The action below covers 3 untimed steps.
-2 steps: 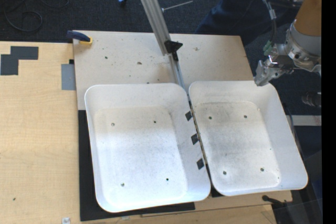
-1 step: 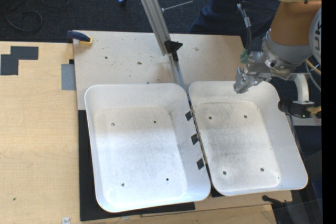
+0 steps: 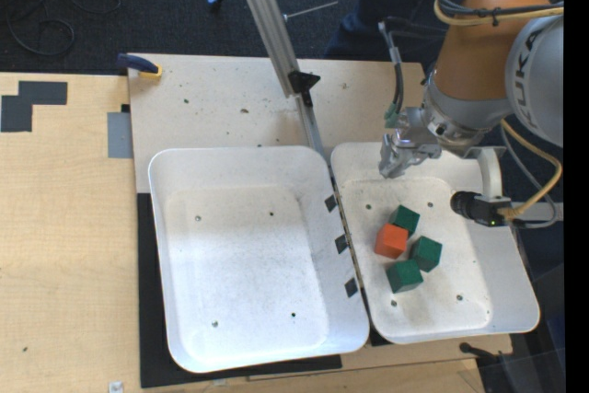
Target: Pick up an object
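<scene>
Gripper (image 3: 398,159) hangs over the right bin's (image 3: 515,308) far edge, nothing between its fingers; whether they are open or closed cannot be told. At its 6 o'clock, an orange cube (image 3: 391,241) touches three green cubes (image 3: 414,251) clustered mid-bin.

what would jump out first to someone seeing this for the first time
Probably the tight cluster of blocks in the right bin: one orange block ringed by three green blocks, bright against the white. Next, the big grey arm with its orange band coming in from the right, its gripper over the far end of that bin, above the blocks. The left bin beside it draws less attention.
</scene>
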Each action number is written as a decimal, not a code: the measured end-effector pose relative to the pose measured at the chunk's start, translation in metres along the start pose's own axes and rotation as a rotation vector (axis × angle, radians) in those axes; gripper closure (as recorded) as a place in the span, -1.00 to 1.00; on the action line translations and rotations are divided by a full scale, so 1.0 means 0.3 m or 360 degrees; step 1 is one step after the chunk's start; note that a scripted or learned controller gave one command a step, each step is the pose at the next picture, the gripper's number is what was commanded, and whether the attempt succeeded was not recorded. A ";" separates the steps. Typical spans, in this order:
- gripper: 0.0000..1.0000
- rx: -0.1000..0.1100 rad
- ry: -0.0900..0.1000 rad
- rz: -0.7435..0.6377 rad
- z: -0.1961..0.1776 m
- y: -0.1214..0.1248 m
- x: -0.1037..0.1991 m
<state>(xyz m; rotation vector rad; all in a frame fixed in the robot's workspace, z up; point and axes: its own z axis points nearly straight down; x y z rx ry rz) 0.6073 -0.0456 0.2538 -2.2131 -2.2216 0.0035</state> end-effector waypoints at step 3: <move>1.00 0.0002 -0.0001 -0.0001 0.026 -0.134 0.474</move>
